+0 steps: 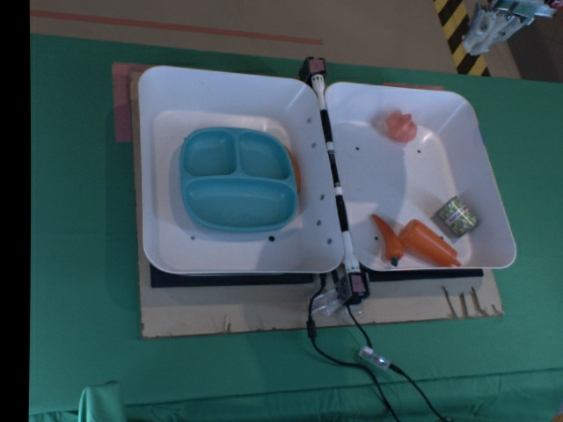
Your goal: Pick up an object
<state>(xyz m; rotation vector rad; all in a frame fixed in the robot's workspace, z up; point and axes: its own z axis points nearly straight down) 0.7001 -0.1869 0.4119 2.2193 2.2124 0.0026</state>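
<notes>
Step in hand: pre-approach. The gripper (508, 11) sits at the top right of the camera view, off beyond the bins and above the striped floor marking (453, 11), well apart from every candidate object. Nothing is between the jaws as far as I can see; the tool is small and blurred here, so I cannot tell whether the jaws are parted or closed.

Count of contents:
- Bins: two, side by side, joined along a black-and-white divider bar (332, 170).
- Left bin (158, 236): one teal sectioned plate (237, 181), three compartments, lying flat. A sliver of orange shows at its right edge, possibly another item tucked beneath; not resolvable.
- Right bin (479, 139): four items. One pink lumpy object (398, 127) near the far wall; one small patterned can (456, 216) towards the right wall; two orange carrot-like pieces, the smaller (388, 237) and the larger (429, 243), lying just beside each other near the front wall, possibly touching.

Next move, as judged: travel over the right bin, choose one target and descend with the jaws spread. The pink object stands alone and looks the cleanest pick. The carrot pair risks a double contact. The can lies close to the sloping wall, leaving little finger room.

The bins rest on cardboard (220, 310) over the green-covered bench (79, 236).
</notes>
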